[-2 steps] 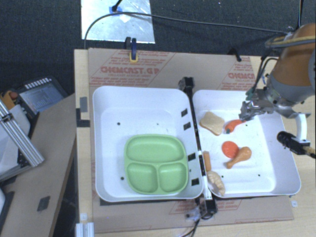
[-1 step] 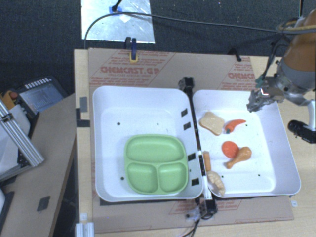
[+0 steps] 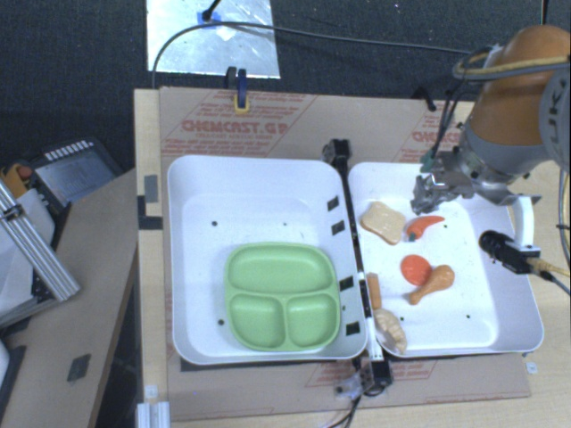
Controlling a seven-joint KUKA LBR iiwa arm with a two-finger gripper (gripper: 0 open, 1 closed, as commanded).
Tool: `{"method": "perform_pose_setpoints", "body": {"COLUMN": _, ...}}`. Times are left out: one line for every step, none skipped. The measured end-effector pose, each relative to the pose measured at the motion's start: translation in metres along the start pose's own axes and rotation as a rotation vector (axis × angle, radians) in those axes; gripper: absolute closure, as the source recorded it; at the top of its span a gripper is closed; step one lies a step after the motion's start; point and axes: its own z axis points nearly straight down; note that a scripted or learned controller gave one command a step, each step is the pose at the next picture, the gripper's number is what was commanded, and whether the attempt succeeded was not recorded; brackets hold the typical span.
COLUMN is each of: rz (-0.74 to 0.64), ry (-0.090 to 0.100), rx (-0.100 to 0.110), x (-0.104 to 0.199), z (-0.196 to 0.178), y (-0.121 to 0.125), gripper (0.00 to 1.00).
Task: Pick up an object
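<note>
Gripper (image 3: 426, 205) over right bin (image 3: 508, 328) | just above carrot (image 3: 425, 226) | beside bread (image 3: 383, 222)

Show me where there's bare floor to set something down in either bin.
Left bin: bare floor behind and left of the green tray. Right bin: bare along the near right, past the drumstick. Crowded around the bread, carrot and gripper.

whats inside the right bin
The right bin holds a bread slice, a carrot below the claw, a red tomato touching a chicken drumstick, and a croissant-like pastry. The arm covers the far corner.
</note>
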Motion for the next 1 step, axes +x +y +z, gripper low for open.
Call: {"method": "perform_pose_setpoints", "body": {"rz": -0.002, "ry": 0.000, "rx": -0.001, "x": 0.0552, "z": -0.0045, "y": -0.0046, "gripper": 1.00}}
